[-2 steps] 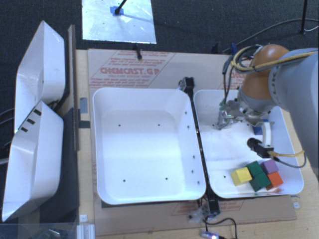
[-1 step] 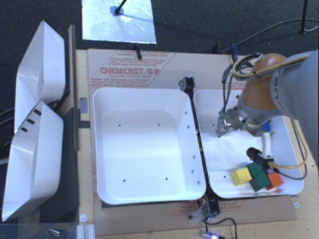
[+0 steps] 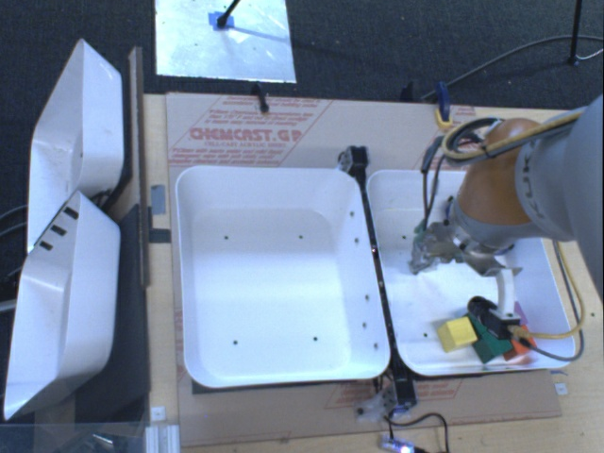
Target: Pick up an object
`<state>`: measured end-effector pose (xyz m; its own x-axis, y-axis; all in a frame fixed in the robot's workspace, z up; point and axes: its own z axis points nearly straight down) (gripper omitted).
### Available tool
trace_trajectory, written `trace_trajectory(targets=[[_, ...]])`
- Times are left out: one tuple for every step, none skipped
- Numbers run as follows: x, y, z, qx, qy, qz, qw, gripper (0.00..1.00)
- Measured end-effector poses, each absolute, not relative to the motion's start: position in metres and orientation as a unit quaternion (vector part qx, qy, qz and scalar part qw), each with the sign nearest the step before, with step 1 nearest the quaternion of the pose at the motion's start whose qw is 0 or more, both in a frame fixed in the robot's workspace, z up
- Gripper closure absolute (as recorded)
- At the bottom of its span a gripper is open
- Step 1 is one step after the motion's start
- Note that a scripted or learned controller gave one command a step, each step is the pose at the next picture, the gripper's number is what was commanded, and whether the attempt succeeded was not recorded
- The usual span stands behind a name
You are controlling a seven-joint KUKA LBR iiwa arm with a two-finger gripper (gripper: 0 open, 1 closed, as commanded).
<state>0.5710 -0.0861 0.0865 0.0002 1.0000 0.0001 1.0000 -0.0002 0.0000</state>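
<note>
1. At the near right corner of the right bin (image 3: 415,314), three small things are seen bunched together. A yellow block (image 3: 456,333) lies to the left, a green piece (image 3: 491,348) is pressed against its right side, and an orange piece (image 3: 518,350) is tucked just beside the green one, close to the bin's near wall.
2. A little farther in, the gripper (image 3: 423,253) is seen low over the bare white floor of the same bin, toward its left half. It is kept apart from the three things. Whether it is spread or pressed together cannot be told, since its tip is small and blurred.
3. Above the gripper, the arm (image 3: 557,177) is seen reaching in from the right, its orange band (image 3: 491,182) lying over the far half of the right bin.
4. The left bin (image 3: 274,281) is set just beside the right one, with a dark strip running between their rims.
5. Both bins are borne on a cardboard sheet (image 3: 250,135) with red print along its far edge.
6. Farthest off, a square metal plate (image 3: 225,26) is laid on the dark floor.
</note>
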Motion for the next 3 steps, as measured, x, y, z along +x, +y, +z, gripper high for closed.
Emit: trace_trajectory(targets=[[0.541, -0.090, 0.086, -0.707, -0.707, 0.0000, 0.000, 0.00], [0.571, -0.091, 0.087, -0.707, -0.707, -0.0006, -0.001, 0.00], [0.539, -0.093, 0.086, -0.707, -0.707, 0.0002, 0.000, 0.00]])
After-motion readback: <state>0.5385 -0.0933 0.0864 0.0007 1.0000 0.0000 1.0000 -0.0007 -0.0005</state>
